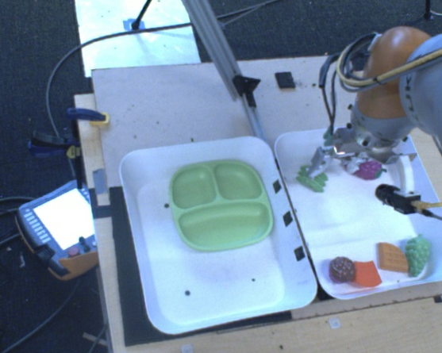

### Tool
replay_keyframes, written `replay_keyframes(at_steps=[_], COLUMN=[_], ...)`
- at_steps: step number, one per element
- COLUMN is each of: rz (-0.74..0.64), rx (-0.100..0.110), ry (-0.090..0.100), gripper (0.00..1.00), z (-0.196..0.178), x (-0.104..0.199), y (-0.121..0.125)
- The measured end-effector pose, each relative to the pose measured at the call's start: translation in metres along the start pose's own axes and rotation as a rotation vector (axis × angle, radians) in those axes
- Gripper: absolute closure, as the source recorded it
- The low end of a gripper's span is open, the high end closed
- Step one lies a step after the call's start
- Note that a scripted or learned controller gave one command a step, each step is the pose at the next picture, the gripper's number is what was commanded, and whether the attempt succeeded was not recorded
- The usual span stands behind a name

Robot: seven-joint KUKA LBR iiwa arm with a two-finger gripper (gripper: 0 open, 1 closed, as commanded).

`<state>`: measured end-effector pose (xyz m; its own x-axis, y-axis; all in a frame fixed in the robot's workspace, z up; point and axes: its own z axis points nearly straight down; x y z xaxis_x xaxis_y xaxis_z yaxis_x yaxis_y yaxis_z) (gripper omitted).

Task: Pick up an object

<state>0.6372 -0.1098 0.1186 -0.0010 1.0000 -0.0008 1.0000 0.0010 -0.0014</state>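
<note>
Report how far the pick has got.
Done: the arm has reached into the right bin, and its pincer is low at the far end, next to a small green toy and a purple one. In hand: nothing visibly lifted; whether the green toy is gripped is unclear. Left: grasp and raise one item. The toys along the near edge, such as the orange piece, lie untouched.

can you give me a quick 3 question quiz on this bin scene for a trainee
1. True or false: the green divided plate lies in the left bin.
2. Which item lies closest to the gripper? A) green leafy toy B) orange wedge C) brown round toy
3. Fill in: the light green bunch of grapes lies in the near ____ corner of the right bin.

Key: 1 true; 2 A; 3 right
</note>
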Motion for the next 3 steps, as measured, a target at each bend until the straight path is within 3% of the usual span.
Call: replay_keyframes(at_steps=[1,3], rz=[-0.001,-0.005], rx=[-0.006,-0.009], ry=[0.0,-0.001], gripper=[1.0,1.0], z=[-0.014,-0.125], x=[0.0,-0.004], y=[0.002,0.016])
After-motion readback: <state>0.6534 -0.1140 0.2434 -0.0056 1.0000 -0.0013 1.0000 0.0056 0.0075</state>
